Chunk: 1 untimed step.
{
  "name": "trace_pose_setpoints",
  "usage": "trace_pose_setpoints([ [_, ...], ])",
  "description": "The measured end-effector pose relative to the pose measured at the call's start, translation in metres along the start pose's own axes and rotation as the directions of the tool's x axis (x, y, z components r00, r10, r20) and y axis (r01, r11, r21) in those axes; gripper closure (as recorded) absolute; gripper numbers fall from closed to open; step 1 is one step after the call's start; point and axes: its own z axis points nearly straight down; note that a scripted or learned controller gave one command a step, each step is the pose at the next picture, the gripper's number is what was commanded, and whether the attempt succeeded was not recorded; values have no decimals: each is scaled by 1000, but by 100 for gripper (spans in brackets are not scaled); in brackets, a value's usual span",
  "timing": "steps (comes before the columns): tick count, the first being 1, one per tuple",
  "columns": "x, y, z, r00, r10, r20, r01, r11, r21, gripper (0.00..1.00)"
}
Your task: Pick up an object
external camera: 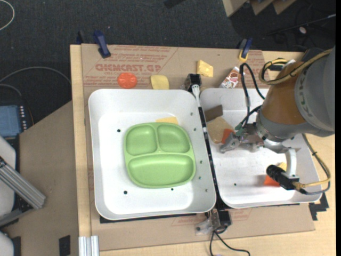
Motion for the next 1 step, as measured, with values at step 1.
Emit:
trace_pose_setpoints([
  [1, -67, -78, -3, 1000, 1, 0, -1, 1000, 1, 0],
])
